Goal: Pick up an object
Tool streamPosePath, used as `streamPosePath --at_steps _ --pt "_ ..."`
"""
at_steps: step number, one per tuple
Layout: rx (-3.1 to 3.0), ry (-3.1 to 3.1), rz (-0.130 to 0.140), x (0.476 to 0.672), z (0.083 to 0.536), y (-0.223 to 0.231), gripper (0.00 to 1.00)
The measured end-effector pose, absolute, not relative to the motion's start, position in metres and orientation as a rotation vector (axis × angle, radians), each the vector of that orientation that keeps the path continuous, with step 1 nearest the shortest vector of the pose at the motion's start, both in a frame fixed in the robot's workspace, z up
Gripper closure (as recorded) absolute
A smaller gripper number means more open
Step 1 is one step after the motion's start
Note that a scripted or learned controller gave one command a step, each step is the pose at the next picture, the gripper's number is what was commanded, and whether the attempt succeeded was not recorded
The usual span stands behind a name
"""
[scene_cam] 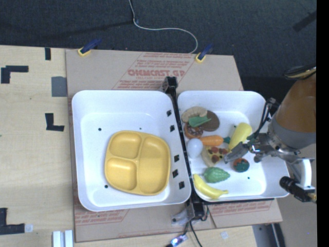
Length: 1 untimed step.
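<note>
Several small toy foods crowd the right bin, and we see the jaws low among them, though we cannot tell whether they are released or clenched, nor whether anything sits between them. Just beneath them lies a small red-and-green piece, the likeliest target. We judge it light, hard plastic, rounded and slippery, best pinched across its widest middle. Just behind the jaws lies a yellow corn cob; beside them, further from the arm, an orange carrot and a white egg. Nearer the front sit a green leaf and banana. Far across, the left bin holds a yellow divided plate.
</note>
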<state>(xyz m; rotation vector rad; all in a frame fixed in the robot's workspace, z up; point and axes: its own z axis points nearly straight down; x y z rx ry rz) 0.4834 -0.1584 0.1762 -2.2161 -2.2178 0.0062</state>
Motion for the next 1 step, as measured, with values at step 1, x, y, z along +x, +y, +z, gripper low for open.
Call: streamPosePath --at_steps 1 --pt "-2.224 -2.222 0.003 0.4851 0.1152 -0.1559 0.00"
